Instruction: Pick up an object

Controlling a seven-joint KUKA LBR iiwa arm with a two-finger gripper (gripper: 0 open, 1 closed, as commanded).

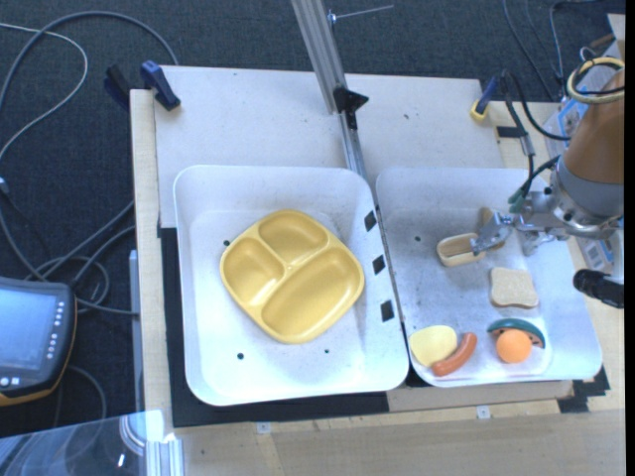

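Right bin (427,206) floor, end effector (488,238) mid-bin

A tan scoop-shaped piece (457,249) is lying in the right bin's (397,266) upper middle, with the claw (489,238) touching its right end. Below it a slice of toast (513,288) is lying flat, and along the near edge a yellow round (433,344), a red sausage (454,355) and an orange ball (513,346) are sitting.

White bench (248,117), two shallow white bins side by side on it, left bin (198,266), right bin (427,206), blue clamp (159,82) at back left corner
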